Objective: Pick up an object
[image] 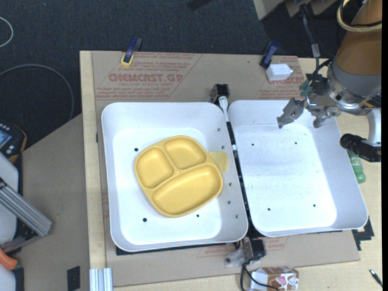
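1. Plate [177,176]: yellow plastic, rounded outline, divided into three compartments by raised ridges — two smaller ones toward the far side and one large one toward the near side. A glossy finish is seen on its surface. It is laid flat, turned slightly askew.

2. Location of plate: it is found in the left bin [118,126], well apart from the gripper [301,117], to the gripper's left and nearer the camera. It is touched by nothing.

3. Yellow scrap [219,160]: a small pale-yellow piece is seen just beside the plate's right edge, on the side facing the gripper. What it is cannot be told.

4. Left bin: shallow, white, with small dark dots on its floor. The plate and the scrap are held in it.

5. Right bin [339,211]: shallow, white, with faint grey speckling and a few dark dots on its floor. It is set directly beside the left bin, under the gripper.

6. Gripper: it is positioned over the far end of the right bin, on the grey arm [357,53] entering from the right. Its two fingers are seen spread apart, with nothing between them.
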Tool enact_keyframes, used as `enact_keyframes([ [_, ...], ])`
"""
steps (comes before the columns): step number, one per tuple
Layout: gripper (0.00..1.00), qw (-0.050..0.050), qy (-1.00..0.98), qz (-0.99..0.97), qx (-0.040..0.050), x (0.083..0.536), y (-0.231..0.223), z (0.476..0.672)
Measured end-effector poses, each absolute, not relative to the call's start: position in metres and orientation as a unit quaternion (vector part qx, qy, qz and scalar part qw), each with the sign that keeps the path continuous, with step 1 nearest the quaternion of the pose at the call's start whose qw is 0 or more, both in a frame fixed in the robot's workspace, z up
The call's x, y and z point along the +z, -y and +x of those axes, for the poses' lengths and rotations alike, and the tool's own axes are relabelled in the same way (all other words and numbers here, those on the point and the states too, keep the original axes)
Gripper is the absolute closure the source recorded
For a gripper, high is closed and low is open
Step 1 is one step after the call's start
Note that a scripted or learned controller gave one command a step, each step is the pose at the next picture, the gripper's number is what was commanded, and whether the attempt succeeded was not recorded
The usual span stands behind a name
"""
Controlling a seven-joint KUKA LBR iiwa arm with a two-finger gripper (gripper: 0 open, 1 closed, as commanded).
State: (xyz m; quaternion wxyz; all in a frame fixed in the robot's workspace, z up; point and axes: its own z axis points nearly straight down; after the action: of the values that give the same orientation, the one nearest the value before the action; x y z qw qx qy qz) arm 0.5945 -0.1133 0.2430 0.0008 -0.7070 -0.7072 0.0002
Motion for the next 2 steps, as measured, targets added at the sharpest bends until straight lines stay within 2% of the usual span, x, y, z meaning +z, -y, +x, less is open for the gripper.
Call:
enact_keyframes([
  [1, 0.00, 0.001, 0.709, -0.705, -0.0013, 0.289, 0.063, 0.543],
  [2, 0.00, -0.004, 0.708, -0.706, -0.0038, 0.372, 0.047, 0.490],
])
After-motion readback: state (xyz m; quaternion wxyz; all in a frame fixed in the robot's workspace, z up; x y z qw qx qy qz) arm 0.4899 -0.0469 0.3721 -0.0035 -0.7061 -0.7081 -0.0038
